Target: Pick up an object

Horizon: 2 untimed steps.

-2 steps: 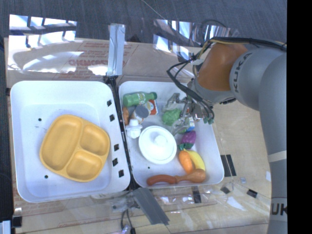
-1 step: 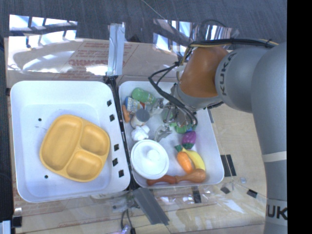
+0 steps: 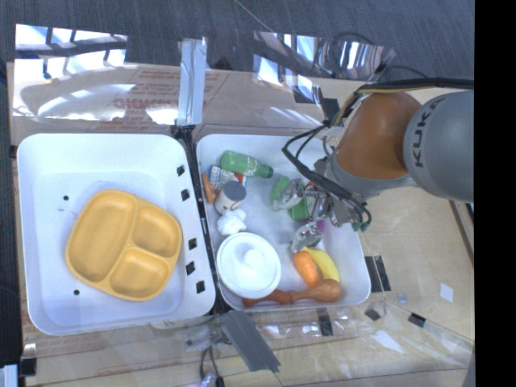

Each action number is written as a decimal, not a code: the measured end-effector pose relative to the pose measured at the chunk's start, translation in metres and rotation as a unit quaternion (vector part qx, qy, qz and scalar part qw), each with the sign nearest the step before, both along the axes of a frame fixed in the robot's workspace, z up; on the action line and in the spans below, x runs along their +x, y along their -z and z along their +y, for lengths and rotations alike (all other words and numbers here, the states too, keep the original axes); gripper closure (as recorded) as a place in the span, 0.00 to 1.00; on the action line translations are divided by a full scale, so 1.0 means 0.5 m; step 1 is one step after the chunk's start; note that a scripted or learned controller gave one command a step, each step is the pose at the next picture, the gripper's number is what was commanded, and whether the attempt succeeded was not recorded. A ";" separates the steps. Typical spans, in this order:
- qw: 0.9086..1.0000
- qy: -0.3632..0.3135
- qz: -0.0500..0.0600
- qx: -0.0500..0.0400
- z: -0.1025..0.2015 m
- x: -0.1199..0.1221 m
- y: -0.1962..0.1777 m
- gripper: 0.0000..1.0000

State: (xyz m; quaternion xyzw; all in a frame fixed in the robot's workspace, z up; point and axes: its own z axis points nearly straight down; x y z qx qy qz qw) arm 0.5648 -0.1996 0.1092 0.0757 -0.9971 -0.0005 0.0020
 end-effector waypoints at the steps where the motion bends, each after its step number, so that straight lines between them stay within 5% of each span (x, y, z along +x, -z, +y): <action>1: 1.000 -0.005 -0.001 0.000 0.029 0.029 0.039 0.00; 2: 1.000 -0.008 -0.001 0.000 0.032 0.032 0.021 1.00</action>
